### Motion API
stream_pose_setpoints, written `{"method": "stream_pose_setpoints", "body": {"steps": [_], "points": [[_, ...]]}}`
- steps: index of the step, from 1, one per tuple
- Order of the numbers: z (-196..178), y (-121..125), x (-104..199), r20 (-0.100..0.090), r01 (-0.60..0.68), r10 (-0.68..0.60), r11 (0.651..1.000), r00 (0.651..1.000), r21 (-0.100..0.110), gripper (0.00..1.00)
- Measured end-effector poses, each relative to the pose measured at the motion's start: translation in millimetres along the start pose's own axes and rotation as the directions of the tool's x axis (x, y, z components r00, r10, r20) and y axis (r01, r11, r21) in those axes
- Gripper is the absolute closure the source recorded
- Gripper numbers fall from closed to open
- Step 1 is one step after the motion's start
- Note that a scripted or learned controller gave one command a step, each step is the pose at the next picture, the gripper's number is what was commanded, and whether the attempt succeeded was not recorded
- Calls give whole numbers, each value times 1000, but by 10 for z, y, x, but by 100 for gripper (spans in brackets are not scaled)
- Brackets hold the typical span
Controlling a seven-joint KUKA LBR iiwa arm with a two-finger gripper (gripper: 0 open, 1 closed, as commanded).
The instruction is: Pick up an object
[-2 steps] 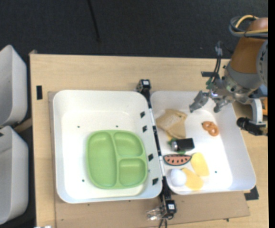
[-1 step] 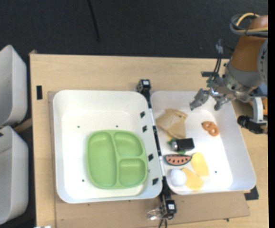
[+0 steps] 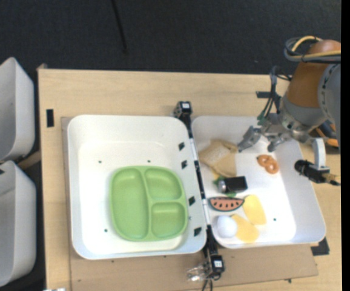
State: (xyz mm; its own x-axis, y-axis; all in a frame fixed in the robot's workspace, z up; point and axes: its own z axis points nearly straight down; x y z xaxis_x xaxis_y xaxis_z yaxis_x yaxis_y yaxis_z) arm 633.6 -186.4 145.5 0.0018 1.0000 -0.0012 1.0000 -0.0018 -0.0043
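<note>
Objects for picking are clustered in the right bin: a white egg and yellow pieces nearest, a watermelon slice and bread beyond, a pretzel farther right. Nothing is held; the approach step is judged in hand, and a descent onto one item is called for. At the far right, the gripper is poised above the bin with fingers spread, the wrist tilted leftward.

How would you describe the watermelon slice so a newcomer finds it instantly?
Look in the right bin, near the divider between the two bins. The watermelon slice lies just below a small black block, above a white egg. It is the only red wedge with dark seeds.
</note>
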Motion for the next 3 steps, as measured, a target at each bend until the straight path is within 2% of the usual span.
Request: {"method": "stream_pose_setpoints", "body": {"steps": [1, 2, 3], "points": [[446, 15, -13, 2, -2, 2, 1000, 1000, -7, 0], [316, 28, -29, 4, -1, 1, 1000, 1000, -12, 100], [-184, 115, 16, 0, 4, -4, 1000, 1000, -7, 100]]}}
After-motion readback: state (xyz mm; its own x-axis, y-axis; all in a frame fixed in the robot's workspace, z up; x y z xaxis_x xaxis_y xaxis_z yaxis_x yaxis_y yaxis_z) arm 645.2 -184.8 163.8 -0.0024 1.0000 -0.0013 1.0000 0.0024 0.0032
